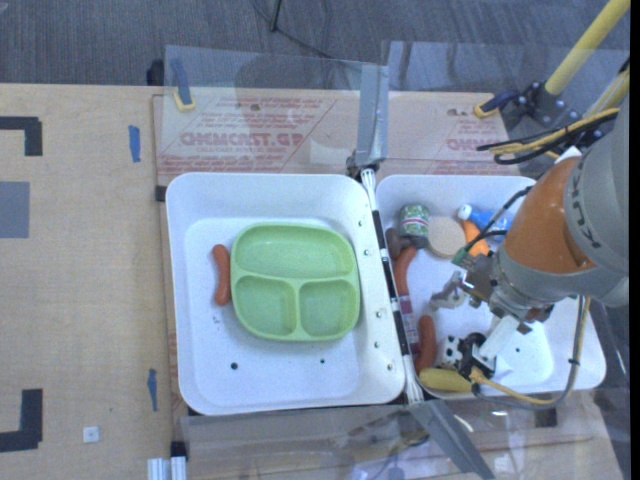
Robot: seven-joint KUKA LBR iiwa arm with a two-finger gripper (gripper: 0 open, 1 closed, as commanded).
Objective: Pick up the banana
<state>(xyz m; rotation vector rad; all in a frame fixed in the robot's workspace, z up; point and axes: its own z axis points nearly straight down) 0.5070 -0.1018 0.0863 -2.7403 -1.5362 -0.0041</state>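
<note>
The tool (452,293) is seen over the right bin (562,360), apart from the banana (445,379); its state cannot be told.

— Left bin (181,268), contents?
— Divided plate (296,280) at centre; one sausage (221,274) just left of it.
— Right bin (450,180)?
— Can (413,218) back left; two sausages (427,338) along the left wall; banana (445,379) against the front wall.

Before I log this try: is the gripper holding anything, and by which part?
Cannot tell. The gripper hangs over the right bin; the banana lies at its front corner.
</note>
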